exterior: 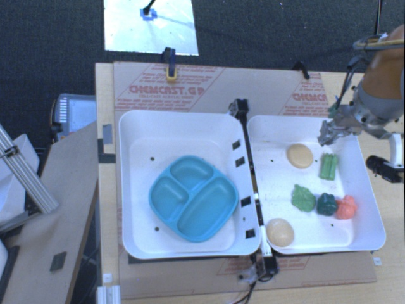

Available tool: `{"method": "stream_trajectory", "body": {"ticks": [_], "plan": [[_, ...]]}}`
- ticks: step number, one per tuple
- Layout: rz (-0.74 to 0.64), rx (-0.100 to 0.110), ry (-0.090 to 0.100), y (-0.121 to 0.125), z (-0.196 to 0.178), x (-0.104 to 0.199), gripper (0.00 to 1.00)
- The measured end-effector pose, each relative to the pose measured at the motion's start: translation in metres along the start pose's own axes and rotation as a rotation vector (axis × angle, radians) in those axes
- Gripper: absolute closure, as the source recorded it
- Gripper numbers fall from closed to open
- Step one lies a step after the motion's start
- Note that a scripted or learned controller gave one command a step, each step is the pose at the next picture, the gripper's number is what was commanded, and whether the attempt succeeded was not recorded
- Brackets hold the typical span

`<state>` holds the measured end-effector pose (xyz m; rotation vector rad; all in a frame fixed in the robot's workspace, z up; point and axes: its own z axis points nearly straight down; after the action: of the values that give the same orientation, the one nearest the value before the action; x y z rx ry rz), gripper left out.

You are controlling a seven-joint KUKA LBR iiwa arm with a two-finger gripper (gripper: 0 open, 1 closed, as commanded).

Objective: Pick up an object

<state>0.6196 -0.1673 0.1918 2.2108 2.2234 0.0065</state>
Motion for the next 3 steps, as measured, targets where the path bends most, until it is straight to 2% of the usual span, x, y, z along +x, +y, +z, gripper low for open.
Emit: {"method": "stream_trajectory", "body": {"ticks": [1,2,3], "plan": [[0.001,0.001,-0.001,0.004,-0.046,-0.006,1.00],[0.000,0.000,0.000,-0.002,-0.107,-0.003,1.00],[-0.002,0.006,0.002,-0.006,-0.102,0.039,1.00]]}}
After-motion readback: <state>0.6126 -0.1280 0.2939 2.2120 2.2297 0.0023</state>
